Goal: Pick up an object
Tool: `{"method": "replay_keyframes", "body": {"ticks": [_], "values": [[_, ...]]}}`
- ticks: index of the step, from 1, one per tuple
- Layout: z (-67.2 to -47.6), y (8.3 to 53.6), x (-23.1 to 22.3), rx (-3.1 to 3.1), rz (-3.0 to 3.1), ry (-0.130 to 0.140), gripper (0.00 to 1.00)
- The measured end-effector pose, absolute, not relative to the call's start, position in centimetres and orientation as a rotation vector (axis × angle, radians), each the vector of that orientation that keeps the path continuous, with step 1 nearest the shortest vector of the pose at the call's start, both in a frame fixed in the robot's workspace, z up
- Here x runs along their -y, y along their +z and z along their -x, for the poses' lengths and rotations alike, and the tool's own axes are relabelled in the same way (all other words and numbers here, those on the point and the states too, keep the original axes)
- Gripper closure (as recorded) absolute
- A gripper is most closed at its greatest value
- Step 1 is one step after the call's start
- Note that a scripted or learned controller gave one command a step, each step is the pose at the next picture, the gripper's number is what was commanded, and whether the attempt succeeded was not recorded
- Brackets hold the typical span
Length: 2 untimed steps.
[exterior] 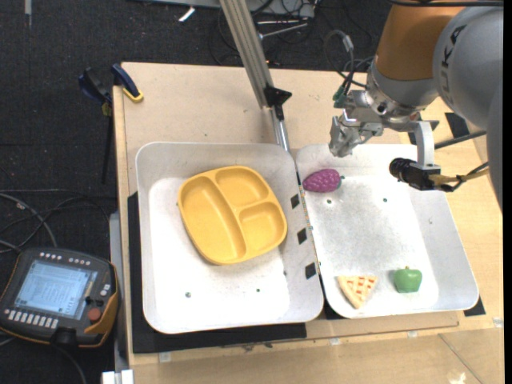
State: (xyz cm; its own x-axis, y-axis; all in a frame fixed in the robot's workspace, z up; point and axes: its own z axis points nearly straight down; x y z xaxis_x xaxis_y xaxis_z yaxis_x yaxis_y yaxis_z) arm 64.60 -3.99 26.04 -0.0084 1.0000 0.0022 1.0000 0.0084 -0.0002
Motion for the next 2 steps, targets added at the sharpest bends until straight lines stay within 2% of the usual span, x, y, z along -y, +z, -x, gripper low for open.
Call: {"method": "replay_keyframes", "body": {"ticks": [2], "values": [[-62.7, 26.6, -7.0, 2.230, 2.211, -0.001, 1.00]]}}
